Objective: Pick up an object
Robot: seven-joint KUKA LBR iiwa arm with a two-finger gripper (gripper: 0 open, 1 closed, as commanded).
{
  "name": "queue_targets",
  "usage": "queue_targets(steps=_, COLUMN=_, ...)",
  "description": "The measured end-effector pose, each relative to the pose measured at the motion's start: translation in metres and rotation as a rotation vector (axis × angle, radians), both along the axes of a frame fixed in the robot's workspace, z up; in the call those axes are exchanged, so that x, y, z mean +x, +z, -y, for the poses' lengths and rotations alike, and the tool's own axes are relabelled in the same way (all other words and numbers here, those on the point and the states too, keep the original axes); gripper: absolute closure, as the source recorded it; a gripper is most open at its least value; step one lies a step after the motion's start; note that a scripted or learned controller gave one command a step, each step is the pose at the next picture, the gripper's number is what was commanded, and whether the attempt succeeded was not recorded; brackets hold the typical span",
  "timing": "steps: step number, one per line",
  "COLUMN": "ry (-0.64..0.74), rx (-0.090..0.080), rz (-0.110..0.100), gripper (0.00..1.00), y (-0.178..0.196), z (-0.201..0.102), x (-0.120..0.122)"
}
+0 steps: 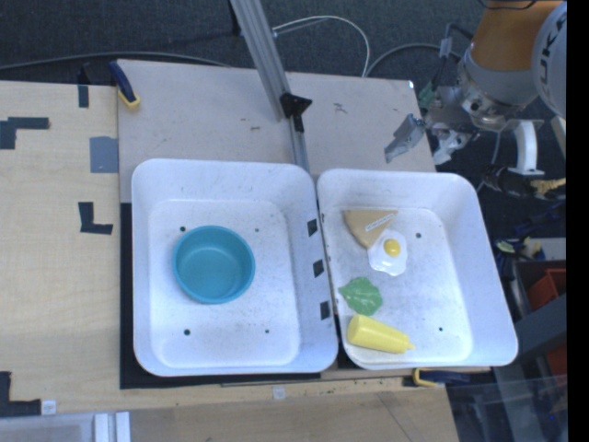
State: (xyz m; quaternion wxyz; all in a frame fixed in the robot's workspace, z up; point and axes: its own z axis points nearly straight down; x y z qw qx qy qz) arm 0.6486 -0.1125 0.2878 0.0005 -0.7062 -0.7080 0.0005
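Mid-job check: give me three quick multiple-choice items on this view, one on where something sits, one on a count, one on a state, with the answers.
1. Where is the blue bowl?
A. in the left bin
B. in the right bin
C. on the bare bench

2. How many things lie in the right bin?
A. two
B. four
C. six

3. Where is the gripper just now?
A. down inside the left bin
B. pressed on the bowl
C. up beyond the right bin's far edge, nothing between its fingers

Answers:
1. A, since the bowl sits alone in the left bin.
2. B, since there are a tan wedge, a fried egg, a green leaf and a yellow piece.
3. C, since it hangs over the bench past the far rim, apart from all four things.
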Motion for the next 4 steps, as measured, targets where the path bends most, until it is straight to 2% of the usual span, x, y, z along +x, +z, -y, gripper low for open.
queue_targets(steps=1, ry=0.0, rx=0.0, rz=0.0, gripper=0.0, y=0.0, z=0.0, x=0.0)
queue_targets(steps=2, ry=-0.001, rx=-0.001, rz=-0.004, gripper=0.0, y=-0.046, z=0.006, x=-0.003)
queue_targets(steps=3, ry=-0.001, rx=0.0, rz=-0.005, gripper=0.0, y=-0.099, z=-0.005, x=-0.006)
queue_targets(steps=4, ry=-0.001, rx=-0.001, rz=-0.006, gripper=0.0, y=-0.163, z=-0.004, x=-0.012)
